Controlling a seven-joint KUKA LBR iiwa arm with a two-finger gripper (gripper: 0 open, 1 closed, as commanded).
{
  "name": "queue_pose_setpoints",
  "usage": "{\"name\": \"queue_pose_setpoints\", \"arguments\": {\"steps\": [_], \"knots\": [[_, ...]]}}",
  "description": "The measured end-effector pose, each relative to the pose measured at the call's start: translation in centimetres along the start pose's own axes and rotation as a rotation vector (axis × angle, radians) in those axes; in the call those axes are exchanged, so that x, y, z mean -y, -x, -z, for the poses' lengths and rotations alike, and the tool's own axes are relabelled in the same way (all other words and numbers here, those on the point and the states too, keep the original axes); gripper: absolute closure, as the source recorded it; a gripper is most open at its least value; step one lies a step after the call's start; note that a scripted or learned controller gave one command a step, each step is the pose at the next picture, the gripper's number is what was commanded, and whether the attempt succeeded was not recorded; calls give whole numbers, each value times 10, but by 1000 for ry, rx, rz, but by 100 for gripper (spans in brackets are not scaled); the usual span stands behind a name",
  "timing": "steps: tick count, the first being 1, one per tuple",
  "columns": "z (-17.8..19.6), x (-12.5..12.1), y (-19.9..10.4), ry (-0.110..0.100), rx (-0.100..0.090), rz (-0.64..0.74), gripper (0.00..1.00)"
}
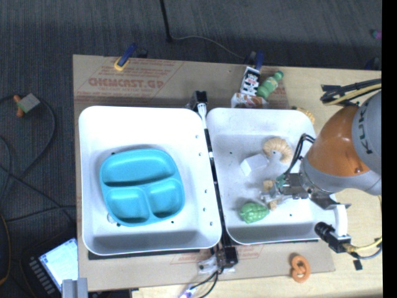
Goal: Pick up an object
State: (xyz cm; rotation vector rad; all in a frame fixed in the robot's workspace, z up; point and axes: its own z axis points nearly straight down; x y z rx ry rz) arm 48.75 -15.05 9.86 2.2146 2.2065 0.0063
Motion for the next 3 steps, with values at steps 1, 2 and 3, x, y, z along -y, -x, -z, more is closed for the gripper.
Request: {"name": "queue_pose_setpoints", "arguments": {"steps": [1,2,3], "knots": [[22,-61,-13,-13,-7,4,100],[133,-62,-105,-13,-8,5,100],[163,-90,-142,-14,-7,5,100]]}}
